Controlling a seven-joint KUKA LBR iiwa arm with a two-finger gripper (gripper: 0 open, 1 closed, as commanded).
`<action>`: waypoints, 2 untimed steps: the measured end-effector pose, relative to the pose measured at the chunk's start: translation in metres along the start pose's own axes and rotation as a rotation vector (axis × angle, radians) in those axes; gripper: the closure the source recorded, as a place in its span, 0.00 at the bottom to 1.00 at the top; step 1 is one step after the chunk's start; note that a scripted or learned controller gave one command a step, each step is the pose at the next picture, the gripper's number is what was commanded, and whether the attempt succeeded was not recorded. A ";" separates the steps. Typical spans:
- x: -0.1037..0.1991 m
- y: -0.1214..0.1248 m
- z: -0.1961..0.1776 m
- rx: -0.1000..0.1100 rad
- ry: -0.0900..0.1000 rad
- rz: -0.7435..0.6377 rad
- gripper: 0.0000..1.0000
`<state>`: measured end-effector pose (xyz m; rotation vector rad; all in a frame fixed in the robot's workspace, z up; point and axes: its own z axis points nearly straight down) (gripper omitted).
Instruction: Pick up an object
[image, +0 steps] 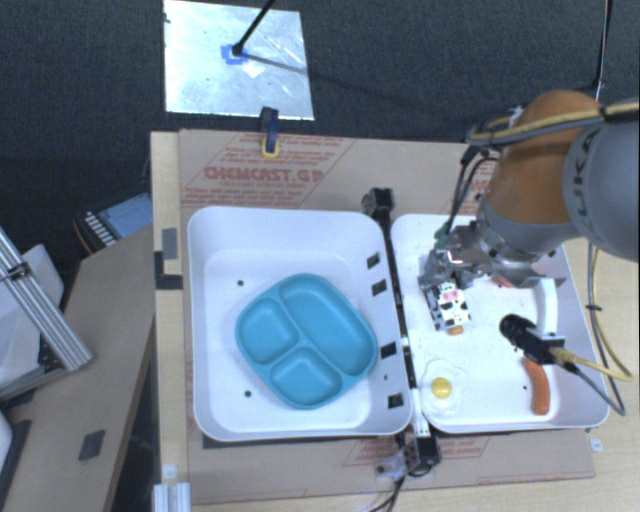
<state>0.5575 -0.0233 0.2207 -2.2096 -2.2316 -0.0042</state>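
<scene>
My gripper (450, 306) hangs low over the left half of the right bin (490, 415), pointing down near the bin's floor. I see nothing held in it. A fried-egg toy (441, 387), white with a yellow yolk, lies near the bin's front left corner, a little in front of the gripper. An orange sausage (539, 388) lies at the bin's front right. A small red thing (503, 283) peeks out just under the arm's wrist.
The left bin (215, 235) holds a blue divided plate (305, 340) in its middle. A black divider strip (392, 300) runs between the two bins. The grey arm with its orange band (545, 150) covers the right bin's back part.
</scene>
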 end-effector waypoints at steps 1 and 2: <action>0.056 -0.008 -0.011 -0.001 0.000 -0.001 1.00; 0.111 -0.027 -0.004 0.002 -0.001 0.000 1.00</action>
